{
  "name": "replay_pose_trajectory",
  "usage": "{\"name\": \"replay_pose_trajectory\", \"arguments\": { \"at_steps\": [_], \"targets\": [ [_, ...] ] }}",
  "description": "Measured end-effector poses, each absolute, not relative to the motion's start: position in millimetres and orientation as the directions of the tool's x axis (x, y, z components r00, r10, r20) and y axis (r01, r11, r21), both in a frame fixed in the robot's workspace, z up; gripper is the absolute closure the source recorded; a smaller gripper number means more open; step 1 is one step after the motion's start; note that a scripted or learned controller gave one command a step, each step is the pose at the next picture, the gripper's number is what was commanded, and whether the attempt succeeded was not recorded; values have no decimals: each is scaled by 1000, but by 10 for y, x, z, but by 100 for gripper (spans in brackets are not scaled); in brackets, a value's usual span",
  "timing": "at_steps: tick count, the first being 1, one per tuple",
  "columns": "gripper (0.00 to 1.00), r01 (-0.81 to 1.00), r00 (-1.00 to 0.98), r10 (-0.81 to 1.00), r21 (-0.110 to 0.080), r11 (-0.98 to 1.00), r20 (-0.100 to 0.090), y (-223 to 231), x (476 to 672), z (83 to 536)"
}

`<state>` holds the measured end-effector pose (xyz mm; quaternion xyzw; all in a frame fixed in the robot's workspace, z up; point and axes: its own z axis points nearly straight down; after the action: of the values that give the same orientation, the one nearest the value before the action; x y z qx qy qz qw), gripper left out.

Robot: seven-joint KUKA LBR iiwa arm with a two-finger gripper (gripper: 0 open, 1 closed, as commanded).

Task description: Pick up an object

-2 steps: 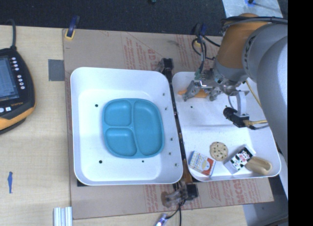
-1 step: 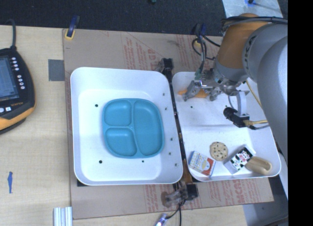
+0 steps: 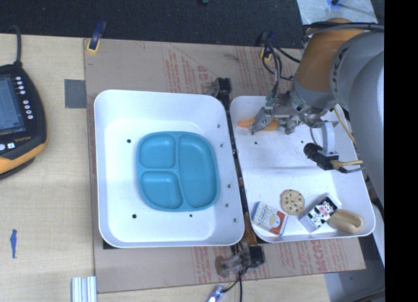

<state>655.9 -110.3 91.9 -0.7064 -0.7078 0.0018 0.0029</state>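
An orange carrot-like piece (image 3: 244,123), seemingly light and rigid, is gripped at its end by the gripper (image 3: 261,124).

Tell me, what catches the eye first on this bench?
Probably the blue divided plate, alone in the middle of the left bin. Next, the big grey arm with its orange band, its gripper low at the far end of the right bin by something small and orange. A cookie and small packets lie along its near edge.
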Motion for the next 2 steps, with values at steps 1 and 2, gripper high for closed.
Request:
{"name": "replay_pose_trajectory", "arguments": {
  "at_steps": [1,2],
  "targets": [
    [0,1000,-3,1000,-11,3,3,-996,6554,917],
    [0,1000,-3,1000,-13,3,4,-958,6553,917]
  ]
}}
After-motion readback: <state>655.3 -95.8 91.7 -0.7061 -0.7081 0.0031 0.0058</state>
